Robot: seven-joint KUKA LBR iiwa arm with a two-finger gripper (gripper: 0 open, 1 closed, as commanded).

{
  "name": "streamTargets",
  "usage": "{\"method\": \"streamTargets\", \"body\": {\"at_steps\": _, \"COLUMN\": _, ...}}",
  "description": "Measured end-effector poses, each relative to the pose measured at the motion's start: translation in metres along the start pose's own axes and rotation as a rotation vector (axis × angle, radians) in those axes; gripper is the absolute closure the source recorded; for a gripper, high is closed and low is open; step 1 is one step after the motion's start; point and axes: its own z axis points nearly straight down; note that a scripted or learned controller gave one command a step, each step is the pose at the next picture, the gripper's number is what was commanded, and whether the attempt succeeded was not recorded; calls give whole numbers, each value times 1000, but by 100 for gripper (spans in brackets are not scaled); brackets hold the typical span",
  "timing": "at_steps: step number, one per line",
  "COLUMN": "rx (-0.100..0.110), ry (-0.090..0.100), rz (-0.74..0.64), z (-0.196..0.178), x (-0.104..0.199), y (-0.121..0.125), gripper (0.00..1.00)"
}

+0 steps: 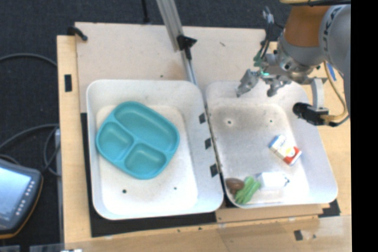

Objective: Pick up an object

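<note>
My gripper (pixel 261 85) hangs over the far rim of the right bin (pixel 248 127), its two fingers spread apart with nothing between them. In that bin, toward the right, lies a small white, red and yellow box (pixel 284 149). Near the front edge are a green object (pixel 250 188), a brown rounded object (pixel 235 184) beside it on the left, and a white packet (pixel 273 179) on its right. All of these lie well in front of the gripper, apart from it.
The left bin (pixel 106 198) holds a teal divided plate (pixel 137 138). A slanted metal pole (pixel 167 6) rises behind the bins, ending at a black clamp (pixel 186 43). A black fitting (pixel 311 113) and cables hang by the right bin's far right rim.
</note>
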Motion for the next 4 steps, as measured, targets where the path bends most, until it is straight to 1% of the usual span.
{"method": "streamTargets", "body": {"at_steps": 1, "rx": -2, "ry": 0, "rz": -3, "z": -12, "x": 0, "y": 1, "gripper": 100}}
{"method": "streamTargets", "body": {"at_steps": 2, "rx": 1, "ry": 0, "rz": 4, "z": -24, "x": -8, "y": -58, "gripper": 100}}
{"method": "streamTargets", "body": {"at_steps": 3, "rx": 6, "ry": 1, "rz": 0, "z": 25, "x": 24, "y": -84, "gripper": 100}}
{"method": "streamTargets", "body": {"at_steps": 4, "rx": 2, "ry": 0, "rz": -1, "z": 22, "x": 54, "y": -117, "gripper": 100}}
